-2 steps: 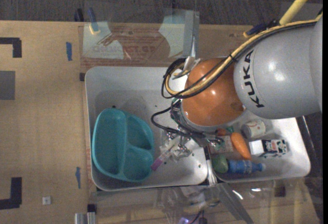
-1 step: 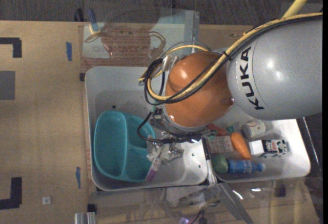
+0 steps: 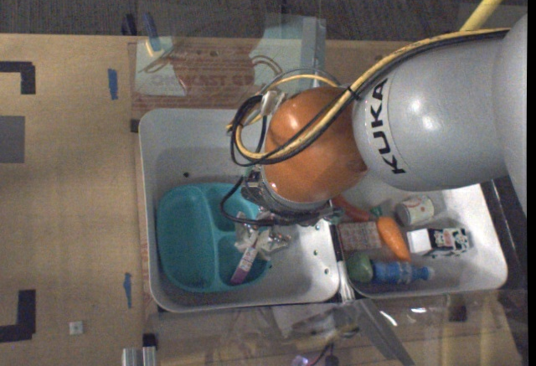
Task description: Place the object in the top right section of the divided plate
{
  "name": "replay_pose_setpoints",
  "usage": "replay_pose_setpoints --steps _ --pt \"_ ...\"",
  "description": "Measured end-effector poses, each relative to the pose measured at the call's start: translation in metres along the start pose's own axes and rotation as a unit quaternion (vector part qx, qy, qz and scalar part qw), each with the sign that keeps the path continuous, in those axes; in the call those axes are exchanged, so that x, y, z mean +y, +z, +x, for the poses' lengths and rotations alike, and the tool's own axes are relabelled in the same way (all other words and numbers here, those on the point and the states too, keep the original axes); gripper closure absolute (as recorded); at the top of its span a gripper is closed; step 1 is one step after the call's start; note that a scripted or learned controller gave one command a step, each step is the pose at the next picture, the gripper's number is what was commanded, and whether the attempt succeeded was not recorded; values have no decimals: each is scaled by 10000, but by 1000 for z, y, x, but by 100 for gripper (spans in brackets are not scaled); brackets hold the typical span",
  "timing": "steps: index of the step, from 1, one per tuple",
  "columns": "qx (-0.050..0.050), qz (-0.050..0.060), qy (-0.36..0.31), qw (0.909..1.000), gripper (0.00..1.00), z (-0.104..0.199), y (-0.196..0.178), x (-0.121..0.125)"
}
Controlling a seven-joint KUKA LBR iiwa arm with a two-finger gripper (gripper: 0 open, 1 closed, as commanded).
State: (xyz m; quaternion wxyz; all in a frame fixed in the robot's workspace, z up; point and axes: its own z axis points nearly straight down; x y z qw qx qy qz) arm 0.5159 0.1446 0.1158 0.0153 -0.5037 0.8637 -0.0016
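jaws astride object [image 3: 244,262], over plate [image 3: 180,239]

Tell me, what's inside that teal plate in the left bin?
In the teal divided plate, a small pinkish object lies in a right-hand section, just below the gripper. The arm covers the plate's upper right part, so anything there is hidden.

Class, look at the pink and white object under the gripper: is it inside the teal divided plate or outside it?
Inside: the pink and white object lies over the teal divided plate.

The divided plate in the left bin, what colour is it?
Teal, plain and without pattern. The divided plate shows best in the camera view.
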Motion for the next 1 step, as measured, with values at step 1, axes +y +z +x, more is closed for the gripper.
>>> replay_pose_setpoints --steps 1 --pt "-44 -14 -25 10000 0 -4 2 3"
